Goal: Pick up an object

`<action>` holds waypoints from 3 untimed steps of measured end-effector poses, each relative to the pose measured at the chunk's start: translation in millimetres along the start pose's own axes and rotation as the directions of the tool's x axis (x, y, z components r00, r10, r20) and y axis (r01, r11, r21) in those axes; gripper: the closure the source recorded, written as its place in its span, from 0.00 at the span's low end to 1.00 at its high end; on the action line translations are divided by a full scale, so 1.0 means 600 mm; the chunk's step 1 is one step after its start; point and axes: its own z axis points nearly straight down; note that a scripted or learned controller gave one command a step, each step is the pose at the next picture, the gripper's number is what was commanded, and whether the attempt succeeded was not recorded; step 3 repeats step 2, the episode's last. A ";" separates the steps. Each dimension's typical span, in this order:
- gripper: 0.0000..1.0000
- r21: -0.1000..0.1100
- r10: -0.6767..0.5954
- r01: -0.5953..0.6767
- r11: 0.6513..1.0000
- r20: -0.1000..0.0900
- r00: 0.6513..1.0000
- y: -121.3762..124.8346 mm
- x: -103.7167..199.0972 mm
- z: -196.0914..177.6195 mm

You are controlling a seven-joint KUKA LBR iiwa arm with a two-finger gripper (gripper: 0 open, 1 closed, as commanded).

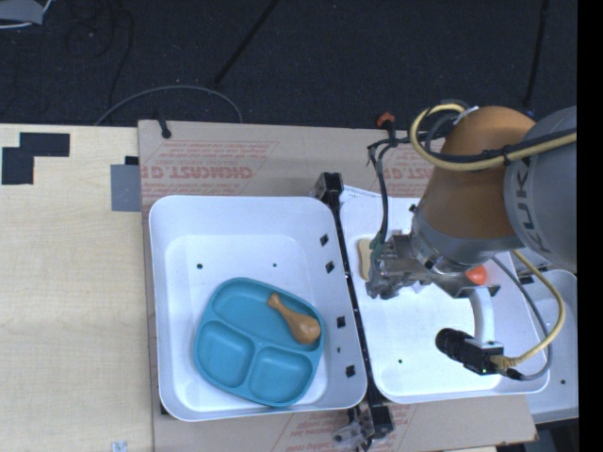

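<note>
pale cream and partly hidden, a small piece point(365, 251) lies in the right bin point(424, 377), close against its left wall, and the gripper point(384, 276) sits low just beside it, on its right. this looks like the thing being gone for, though what it is i cannot tell. nor can i tell whether the gripper is released or clenched, since the grey and orange arm point(476, 191) covers much of it from above. to do the grasp well, the gripper probably needs to shift a little toward that wall so the piece lies squarely in its span before closing. the wall leaves little room on the far side, so a straight descent and a slow close seem wiser than a sweep, which could push the piece up against the wall or out of reach. lifting should wait until the piece is plainly held. i see nothing else loose in the right bin. the left bin point(179, 252) holds a blue plate point(226, 351) with three compartments. a tan drumstick point(295, 319) lies in the plate's upper compartment, well apart from the gripper. both bins rest on the desk point(66, 299).
</note>
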 end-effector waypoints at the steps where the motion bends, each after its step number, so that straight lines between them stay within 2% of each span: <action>1: 1.00 0.001 0.000 0.000 1.000 0.001 1.000 -0.027 0.088 0.027; 2: 1.00 0.001 -0.001 0.001 1.000 0.001 1.000 -0.045 0.161 0.034; 3: 1.00 0.001 -0.001 0.001 1.000 0.001 1.000 -0.045 0.161 0.034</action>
